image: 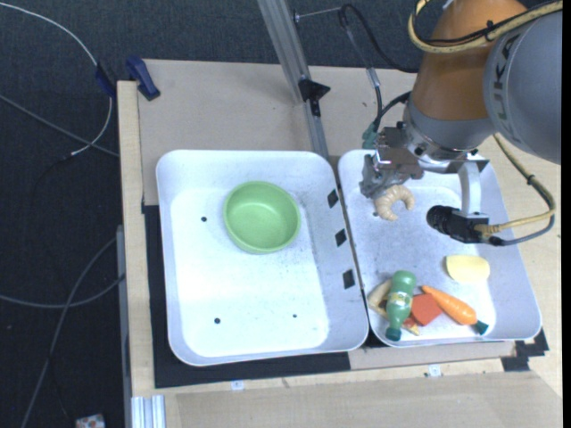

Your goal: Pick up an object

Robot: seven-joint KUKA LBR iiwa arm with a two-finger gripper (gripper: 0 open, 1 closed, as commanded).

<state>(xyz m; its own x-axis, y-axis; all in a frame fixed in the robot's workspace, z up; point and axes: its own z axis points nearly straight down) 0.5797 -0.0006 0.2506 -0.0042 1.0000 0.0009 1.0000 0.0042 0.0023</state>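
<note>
Beneath the claw (382,184), a curved tan croissant (393,203) lies flat.

You see a tan croissant (393,202) lying curved in the right bin's upper part. Near its lower edge sit a pale yellow chip (467,267), an orange carrot (451,305) and a green bottle (399,296), clustered close together.

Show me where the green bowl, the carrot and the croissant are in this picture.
green bowl (260,216), camera view, on the inside of its base, in the left bin.
carrot (451,305), camera view, on the middle of its orange body.
croissant (393,202), camera view, on its curved tan middle, below the gripper.
</note>
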